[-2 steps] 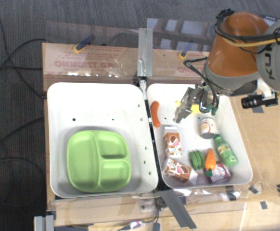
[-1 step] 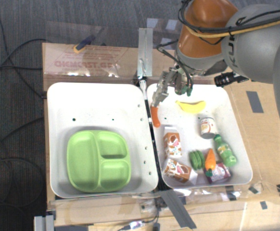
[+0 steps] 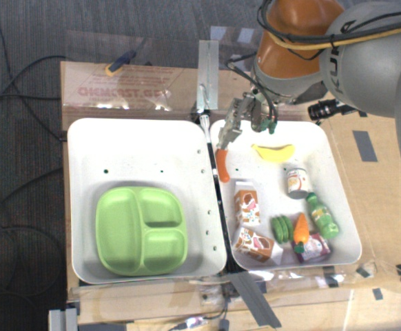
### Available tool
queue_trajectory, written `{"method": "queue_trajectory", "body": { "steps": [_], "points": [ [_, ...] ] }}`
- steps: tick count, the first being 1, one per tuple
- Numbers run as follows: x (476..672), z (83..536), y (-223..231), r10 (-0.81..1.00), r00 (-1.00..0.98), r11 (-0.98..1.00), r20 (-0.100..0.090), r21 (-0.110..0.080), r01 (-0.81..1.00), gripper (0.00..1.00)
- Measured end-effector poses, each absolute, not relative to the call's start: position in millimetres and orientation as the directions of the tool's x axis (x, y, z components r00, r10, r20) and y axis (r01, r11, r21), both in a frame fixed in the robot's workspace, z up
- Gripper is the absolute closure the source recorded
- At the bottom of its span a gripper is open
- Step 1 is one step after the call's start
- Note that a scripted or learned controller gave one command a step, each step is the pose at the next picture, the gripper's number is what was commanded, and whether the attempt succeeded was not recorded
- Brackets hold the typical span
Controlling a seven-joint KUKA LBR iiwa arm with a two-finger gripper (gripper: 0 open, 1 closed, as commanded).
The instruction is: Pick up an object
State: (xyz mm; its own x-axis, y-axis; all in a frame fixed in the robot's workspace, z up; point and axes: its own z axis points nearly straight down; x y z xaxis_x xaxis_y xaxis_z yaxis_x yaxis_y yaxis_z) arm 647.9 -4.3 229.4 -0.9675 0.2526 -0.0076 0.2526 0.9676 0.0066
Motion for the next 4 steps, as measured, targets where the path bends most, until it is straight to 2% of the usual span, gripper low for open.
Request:
{"method": "queue_trajectory", "body": {
  "steps": [1,2,3,4],
  "points": [
    [587.0,223.7,-10.0,0.462,-0.887,0.887,0.000,0.002,0.462,1.00],
    [587.7,232.9,-9.1,0.462,-0.887,0.887,-0.001,0.005,0.462,1.00],
    [617.8,183.5,-17.4,0.510,-0.860,0.860,0.000,0.002,0.510,1.00],
    [658.3,208.6,-31.0,0.561,-0.828,0.828,-0.003,0.003,0.561,1.00]
  ]
}}
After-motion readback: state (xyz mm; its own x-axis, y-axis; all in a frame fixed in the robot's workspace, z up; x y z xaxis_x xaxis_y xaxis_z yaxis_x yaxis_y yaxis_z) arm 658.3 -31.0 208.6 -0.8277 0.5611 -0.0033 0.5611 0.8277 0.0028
